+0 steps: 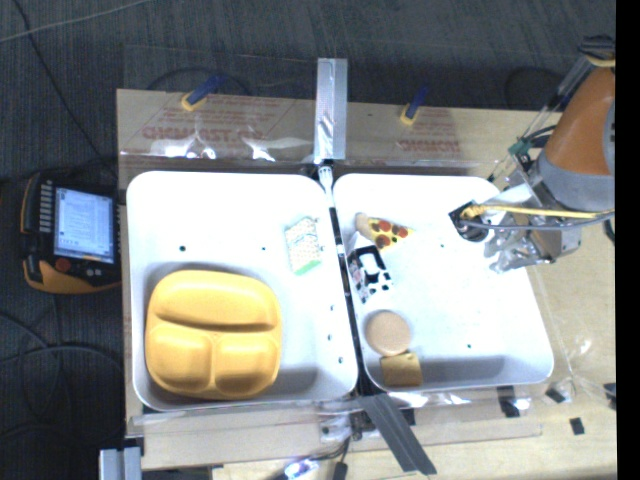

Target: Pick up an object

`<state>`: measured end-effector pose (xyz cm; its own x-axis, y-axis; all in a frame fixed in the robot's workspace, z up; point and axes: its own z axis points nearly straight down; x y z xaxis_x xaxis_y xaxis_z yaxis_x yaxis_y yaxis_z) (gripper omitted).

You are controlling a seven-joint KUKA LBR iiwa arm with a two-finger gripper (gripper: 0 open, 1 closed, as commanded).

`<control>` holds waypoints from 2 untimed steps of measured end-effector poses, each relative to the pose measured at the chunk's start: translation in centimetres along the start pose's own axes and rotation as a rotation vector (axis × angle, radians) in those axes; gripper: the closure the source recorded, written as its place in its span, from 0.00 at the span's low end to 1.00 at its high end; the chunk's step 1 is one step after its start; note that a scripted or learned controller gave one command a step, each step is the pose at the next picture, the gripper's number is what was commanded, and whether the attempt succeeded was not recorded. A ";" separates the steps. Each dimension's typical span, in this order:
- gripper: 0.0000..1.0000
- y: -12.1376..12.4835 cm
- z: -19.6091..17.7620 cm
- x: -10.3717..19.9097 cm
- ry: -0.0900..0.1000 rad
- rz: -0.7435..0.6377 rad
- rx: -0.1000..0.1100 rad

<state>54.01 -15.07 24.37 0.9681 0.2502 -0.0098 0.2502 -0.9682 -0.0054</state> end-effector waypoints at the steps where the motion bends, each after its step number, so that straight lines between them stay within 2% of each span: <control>1: 1.00 4.0 -18.7 0.3 0.002 -0.036 -0.005; 2: 1.00 4.6 2.5 -5.7 0.000 -0.021 0.001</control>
<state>49.61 -20.90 21.95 0.9627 0.2703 -0.0094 0.2702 -0.9628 -0.0068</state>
